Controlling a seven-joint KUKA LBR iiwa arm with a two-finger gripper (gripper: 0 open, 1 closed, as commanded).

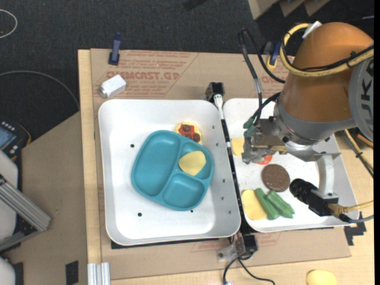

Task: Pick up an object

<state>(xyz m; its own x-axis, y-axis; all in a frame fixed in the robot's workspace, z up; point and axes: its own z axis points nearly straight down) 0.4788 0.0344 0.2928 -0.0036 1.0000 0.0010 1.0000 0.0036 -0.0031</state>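
Cardboard [154, 70] covers the bench under both bins, and a small white block [113, 86] lies on it at the upper left of the frame. Below that sits the left shallow white plastic bin [119, 218]. A teal three-compartment plastic plate [154, 168] lies near its middle, with a pale yellow rounded piece [193, 162] in the plate's upper right compartment. A small red and orange toy food piece with dark spots [188, 130] rests on the bin floor just beside the plate's upper rim.

The right shallow white plastic bin [309, 219] lies to the right of centre. A yellow piece [237, 146] sits at its left wall. The dark two-finger gripper [256, 154] hangs just right of it, over a small red piece [266, 158] that peeks out at its lower edge. Whether the gripper is released or clenched cannot be told from this angle, and nothing is seen held in it. A brown round disc [276, 177] lies just below the gripper. Nearer the bin's lower edge, a yellow wedge [252, 205] touches a bundle of green bean-shaped pieces [276, 203]. These loose items are the candidates for picking.
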